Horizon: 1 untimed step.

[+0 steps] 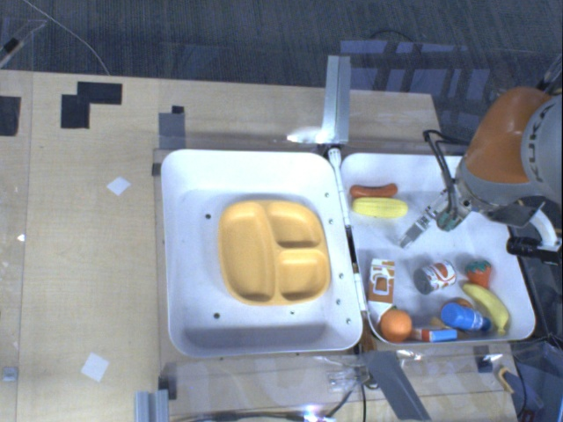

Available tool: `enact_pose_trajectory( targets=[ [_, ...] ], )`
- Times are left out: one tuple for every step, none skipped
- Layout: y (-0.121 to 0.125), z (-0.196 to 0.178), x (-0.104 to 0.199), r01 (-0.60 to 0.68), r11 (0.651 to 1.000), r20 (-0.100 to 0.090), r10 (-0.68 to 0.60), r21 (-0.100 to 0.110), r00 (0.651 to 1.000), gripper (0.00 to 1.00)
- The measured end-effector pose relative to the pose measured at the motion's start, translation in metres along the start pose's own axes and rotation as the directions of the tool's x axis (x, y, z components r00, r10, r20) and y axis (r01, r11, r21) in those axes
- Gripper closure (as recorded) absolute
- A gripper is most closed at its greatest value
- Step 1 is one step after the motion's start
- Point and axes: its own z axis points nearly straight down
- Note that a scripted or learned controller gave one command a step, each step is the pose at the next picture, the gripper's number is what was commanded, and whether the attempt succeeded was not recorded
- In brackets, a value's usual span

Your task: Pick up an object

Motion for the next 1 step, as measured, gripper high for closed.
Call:
enact_pose_trajectory(
  targets=[
    [0.0769, 0.0017, 0.0116, -0.174, 0.985, -0.001, 0.174, -0.001, 0.985, 0.00]
  ],
)
